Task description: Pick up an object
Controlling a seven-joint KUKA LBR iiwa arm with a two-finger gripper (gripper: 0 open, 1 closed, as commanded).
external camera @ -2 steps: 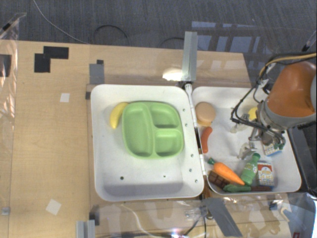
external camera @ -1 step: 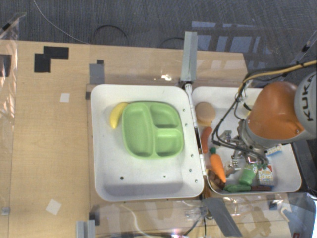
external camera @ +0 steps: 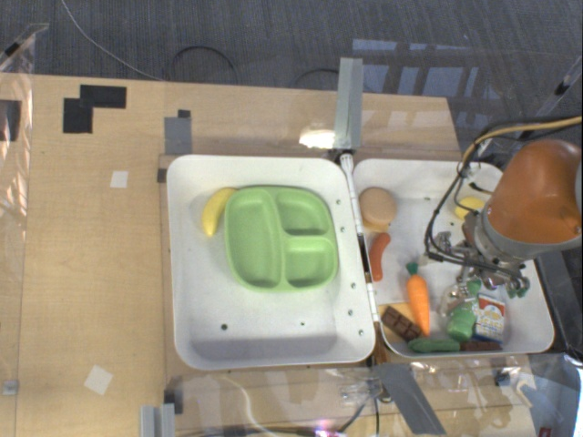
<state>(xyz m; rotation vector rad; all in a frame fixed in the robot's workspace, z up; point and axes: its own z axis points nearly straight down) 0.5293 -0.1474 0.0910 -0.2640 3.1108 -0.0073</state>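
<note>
Over the right bin (external camera: 537, 330), the arm (external camera: 537, 194) points its gripper (external camera: 474, 285) straight down; its grip state cannot be told. A toy carrot (external camera: 417, 301) lies just left of it, a small carton (external camera: 489, 319) below.

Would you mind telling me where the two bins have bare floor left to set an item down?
The left bin is bare along its front, below the green divided plate, and beside the banana. The right bin is crowded: bun, sausage, carrot, chocolate and carton under the arm. A small patch remains behind the bun.
</note>
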